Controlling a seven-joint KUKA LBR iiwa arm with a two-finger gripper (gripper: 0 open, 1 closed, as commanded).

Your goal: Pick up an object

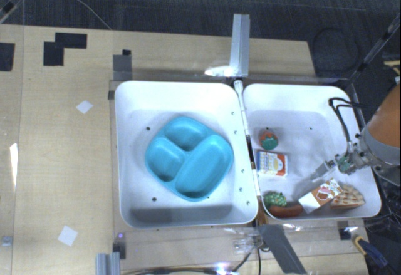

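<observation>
Reaching in from the right, the gripper (331,168) hangs low over the right bin (301,101), just above a pizza-slice toy (337,195) in the near right corner; whether it is open I cannot tell. A small carton (272,163), a teal-and-orange ball (269,140) and a broccoli toy (275,198) lie nearby, while a blue divided tray (190,158) sits in the left bin (135,142)

arm (385,133): orange band | black cable loop | grey metal wrist

No legible text — none anywhere.
</observation>
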